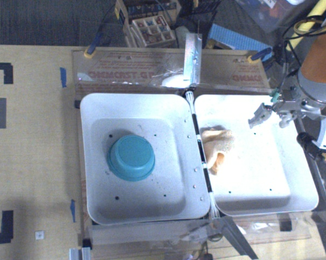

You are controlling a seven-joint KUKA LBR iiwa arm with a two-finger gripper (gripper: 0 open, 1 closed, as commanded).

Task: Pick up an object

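A teal bowl (131,156) lies upside down in the left bin (98,112). In the right bin (271,194), against its left wall, lies a pale tan lumpy object (217,140) with a small orange piece (217,163) just below it. My gripper (271,116) hangs over the upper right part of the right bin, well to the right of the tan object. Its two grey fingers (256,116) are spread apart with nothing between them.
A clear plastic wall (136,72) stands behind both bins. Cables and the arm's orange band (317,64) crowd the right edge. The wooden bench (27,161) stretches to the left with black markers on it.
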